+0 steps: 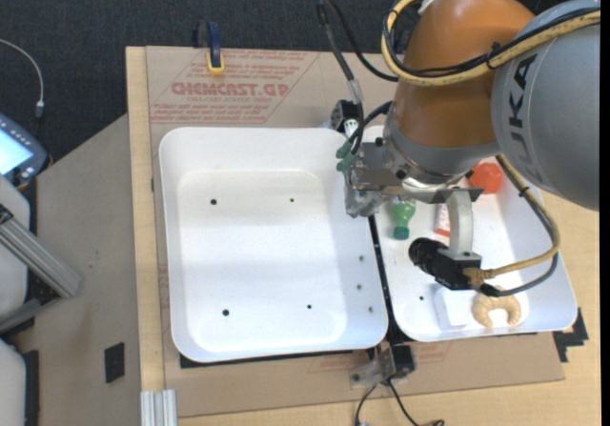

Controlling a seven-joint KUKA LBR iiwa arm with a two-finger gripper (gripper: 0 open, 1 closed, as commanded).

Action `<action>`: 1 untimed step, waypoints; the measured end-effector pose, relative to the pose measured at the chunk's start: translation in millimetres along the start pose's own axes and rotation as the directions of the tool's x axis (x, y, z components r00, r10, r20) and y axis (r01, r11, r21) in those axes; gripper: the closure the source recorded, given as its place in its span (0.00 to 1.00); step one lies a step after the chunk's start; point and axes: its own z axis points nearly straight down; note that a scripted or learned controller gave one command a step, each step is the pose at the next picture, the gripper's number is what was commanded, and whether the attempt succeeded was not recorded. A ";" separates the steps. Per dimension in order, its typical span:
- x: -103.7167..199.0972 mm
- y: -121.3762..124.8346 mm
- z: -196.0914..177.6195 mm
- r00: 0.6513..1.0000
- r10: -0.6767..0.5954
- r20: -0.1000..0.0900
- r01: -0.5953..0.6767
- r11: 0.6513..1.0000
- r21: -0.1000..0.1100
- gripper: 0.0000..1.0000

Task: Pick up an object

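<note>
My arm (477,62) reaches in from the right, over the right bin (548,305). My hand (365,193) sits low at that bin's left edge, just beside the wall where it meets the left bin (257,253). Open or closed: cannot tell, the wrist covers it.

Objects, all in the right bin:
- green piece (403,214): just right of my hand, close; contact unclear
- red piece (487,176): further right, partly under my arm
- red-and-white piece (443,216): between those two, mostly hidden
- tan piece (498,312): at the near edge, well apart from my hand

Left bin: white floor with four small dark dots. Both bins rest on a cardboard sheet (238,81) on the counter (105,253)
</note>
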 end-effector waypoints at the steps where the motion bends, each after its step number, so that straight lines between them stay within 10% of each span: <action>1: 43.6 63.7 -57.7 1.000 0.002 0.001 -0.002 1.000 -0.014 1.00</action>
